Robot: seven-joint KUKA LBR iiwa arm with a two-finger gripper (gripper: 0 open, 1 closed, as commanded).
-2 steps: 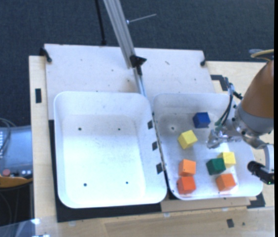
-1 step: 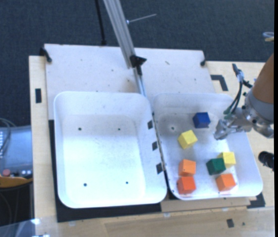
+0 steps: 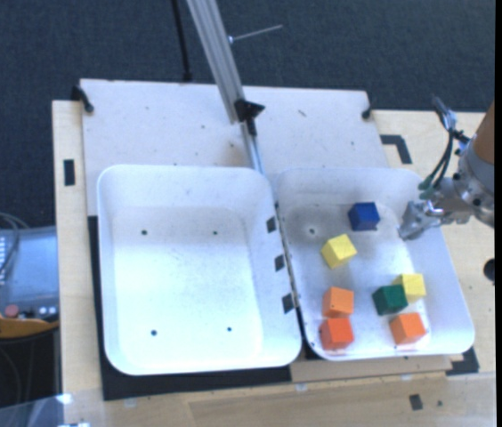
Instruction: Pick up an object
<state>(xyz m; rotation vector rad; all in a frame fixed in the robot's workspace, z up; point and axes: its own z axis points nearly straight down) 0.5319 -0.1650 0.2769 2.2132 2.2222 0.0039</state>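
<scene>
**Tool poised over the right bin**

The tool [image 3: 414, 218] hangs near the blue cube [image 3: 364, 215] in the right bin [image 3: 461, 327]; whether it is parted or closed, I cannot tell. Best to centre over that cube, well apart from neighbours, before descending.

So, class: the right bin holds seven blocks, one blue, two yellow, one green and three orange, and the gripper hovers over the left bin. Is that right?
Not quite. The camera view shows the gripper over the right bin, just right of the blue block, not over the left bin. The block count and colours are correct.
</scene>
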